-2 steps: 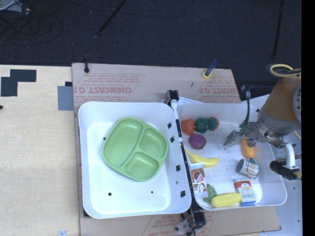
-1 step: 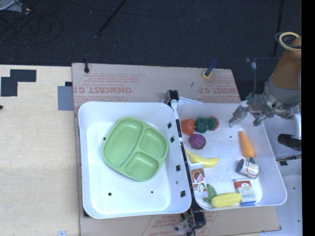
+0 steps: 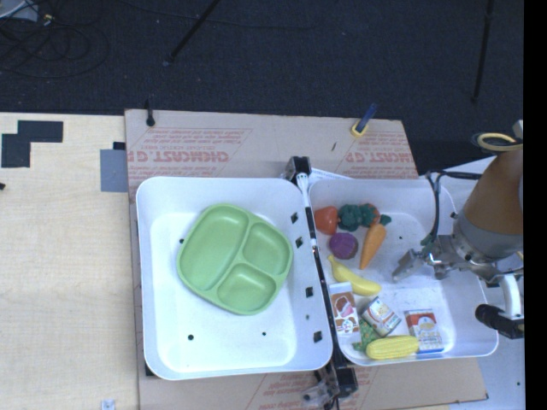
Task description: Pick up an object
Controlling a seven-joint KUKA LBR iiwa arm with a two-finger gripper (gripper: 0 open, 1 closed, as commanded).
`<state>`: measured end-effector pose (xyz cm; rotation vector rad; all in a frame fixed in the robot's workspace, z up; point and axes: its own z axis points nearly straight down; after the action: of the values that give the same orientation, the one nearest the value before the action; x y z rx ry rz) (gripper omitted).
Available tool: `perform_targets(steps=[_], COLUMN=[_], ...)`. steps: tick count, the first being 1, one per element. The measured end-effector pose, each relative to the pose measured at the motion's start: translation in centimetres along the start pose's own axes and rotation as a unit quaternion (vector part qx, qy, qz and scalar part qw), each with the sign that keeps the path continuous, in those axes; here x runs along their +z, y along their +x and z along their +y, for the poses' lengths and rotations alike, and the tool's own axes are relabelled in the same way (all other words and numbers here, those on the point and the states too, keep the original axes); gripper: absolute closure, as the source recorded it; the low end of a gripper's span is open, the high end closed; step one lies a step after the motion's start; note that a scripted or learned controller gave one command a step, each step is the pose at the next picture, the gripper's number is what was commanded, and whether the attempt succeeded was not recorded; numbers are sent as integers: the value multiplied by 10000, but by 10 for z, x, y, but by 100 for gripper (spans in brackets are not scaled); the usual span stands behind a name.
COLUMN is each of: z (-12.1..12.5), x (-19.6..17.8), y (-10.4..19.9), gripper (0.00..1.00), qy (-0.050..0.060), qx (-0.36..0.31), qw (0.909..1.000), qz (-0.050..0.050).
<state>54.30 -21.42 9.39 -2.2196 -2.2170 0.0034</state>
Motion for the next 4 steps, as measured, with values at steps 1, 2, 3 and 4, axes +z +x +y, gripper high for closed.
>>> perform_targets(steps=[1, 2, 3, 4], z=[74, 100, 101, 101], x=[7, 7, -73, 5], y=[59, 92, 54, 63], gripper=[0, 0, 0, 0], qy=[-4, 15, -8, -1], qx=[-12, -5, -6, -23], qw=[10000, 10000, 10000, 10000], qz=[4, -16, -9, -4])
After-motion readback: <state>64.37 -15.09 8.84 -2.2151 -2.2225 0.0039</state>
